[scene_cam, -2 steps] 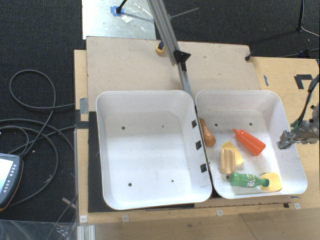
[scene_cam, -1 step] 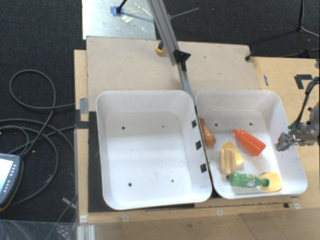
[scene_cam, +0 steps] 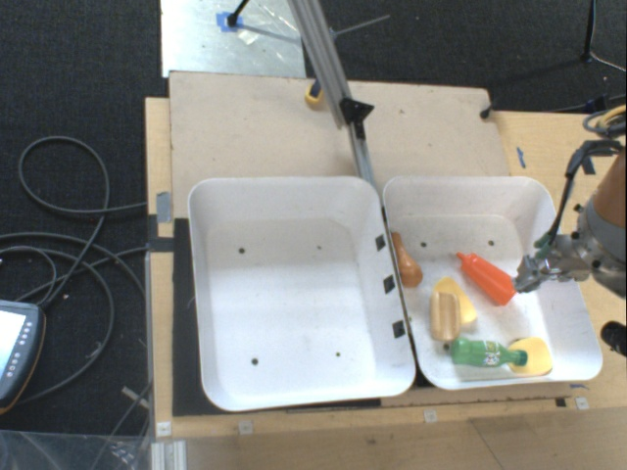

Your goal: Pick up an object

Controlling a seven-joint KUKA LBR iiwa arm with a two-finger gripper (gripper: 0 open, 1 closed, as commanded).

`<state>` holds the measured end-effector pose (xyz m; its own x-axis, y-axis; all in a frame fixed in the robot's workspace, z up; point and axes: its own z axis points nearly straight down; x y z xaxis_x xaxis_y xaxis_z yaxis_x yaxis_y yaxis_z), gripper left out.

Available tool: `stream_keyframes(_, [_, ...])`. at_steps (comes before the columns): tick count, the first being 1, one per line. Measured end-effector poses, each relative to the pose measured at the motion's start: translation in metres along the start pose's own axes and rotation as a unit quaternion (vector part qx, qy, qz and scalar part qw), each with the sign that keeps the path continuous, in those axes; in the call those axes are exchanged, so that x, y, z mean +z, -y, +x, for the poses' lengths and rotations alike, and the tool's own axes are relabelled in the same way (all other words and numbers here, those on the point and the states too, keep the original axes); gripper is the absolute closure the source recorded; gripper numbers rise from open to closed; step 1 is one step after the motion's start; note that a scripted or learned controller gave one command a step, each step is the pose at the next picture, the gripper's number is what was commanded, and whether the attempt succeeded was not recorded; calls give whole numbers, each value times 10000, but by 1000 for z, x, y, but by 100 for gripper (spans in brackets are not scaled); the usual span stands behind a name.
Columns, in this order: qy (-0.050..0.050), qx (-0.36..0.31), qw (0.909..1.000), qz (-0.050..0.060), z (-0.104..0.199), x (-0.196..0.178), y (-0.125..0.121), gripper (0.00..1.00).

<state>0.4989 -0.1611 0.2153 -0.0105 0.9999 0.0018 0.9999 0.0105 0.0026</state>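
Orange carrot [scene_cam: 485,277] lies in the right bin [scene_cam: 470,199], slanting from upper left to lower right, its thick end toward the bin's right wall. Likely the pick target, judging by the gripper's place.

Gripper [scene_cam: 526,278] sits at the carrot's lower-right end, touching or just beside it. Too small and blurred to read; cannot tell whether it is released, clenched or grasping the carrot. No lift evident: carrot looks to rest on the bin floor.

Step in hand, by my reading: the approach or the closing on the carrot, not yet a confirmed pick. Next move calls for a firm close across the carrot's body, then a straight rise clear of the bin wall. Risk: a grip on the very tip could let the tapered shape slip out.

Other items in the same bin: a brown pear-shaped piece [scene_cam: 407,265] near the left wall; a yellow-and-tan piece [scene_cam: 449,310] at centre, near the carrot; a green bottle [scene_cam: 485,352] lying on its side toward the front; a yellow piece [scene_cam: 534,356] touching its right end.

Left bin [scene_cam: 284,199] beside it, walls touching.

Arm [scene_cam: 600,233] enters from the right over the bin's rim, wrist low, gripper pointing left into the bin.
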Motion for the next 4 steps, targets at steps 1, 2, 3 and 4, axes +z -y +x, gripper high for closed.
stream_keyframes(1, [-1,-6,10000,-5,55,-13,-2,100])
stream_keyframes(2, [-2,-7,10000,-3,107,-23,-2,100])
stream_keyframes(3, [-1,-1,10000,8,153,-15,-8,100])
stream_keyframes(4, [-2,-1,10000,3,197,-17,-16,100])
